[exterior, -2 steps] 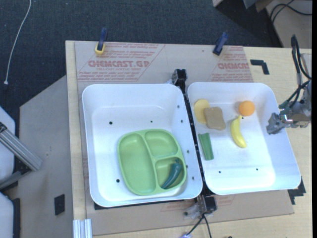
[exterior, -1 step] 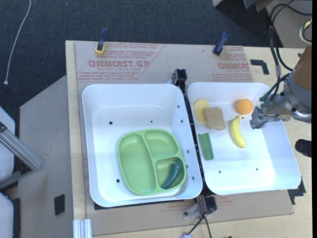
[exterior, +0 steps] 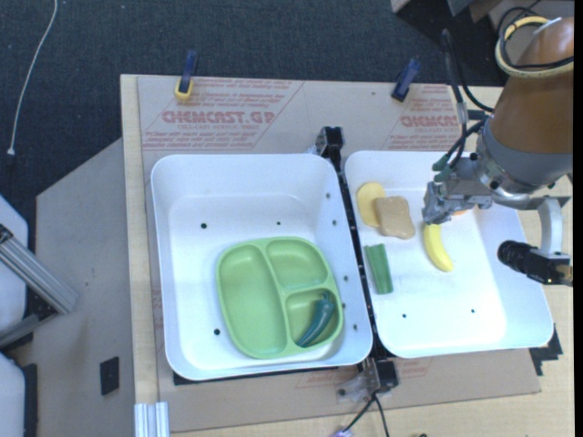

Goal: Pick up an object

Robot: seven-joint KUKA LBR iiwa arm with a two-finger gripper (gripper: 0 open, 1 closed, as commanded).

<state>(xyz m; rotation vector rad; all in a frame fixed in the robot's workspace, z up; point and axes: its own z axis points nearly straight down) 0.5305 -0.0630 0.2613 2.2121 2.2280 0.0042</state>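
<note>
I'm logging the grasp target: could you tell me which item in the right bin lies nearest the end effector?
The yellow banana, just below the end effector. The tan piece, yellow disc and green stick lie farther left.

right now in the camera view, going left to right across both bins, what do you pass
green divided plate → dark teal pepper-like piece in the plate's lower right compartment → green block → tan piece lying over a round yellow piece → banana → gripper
</note>
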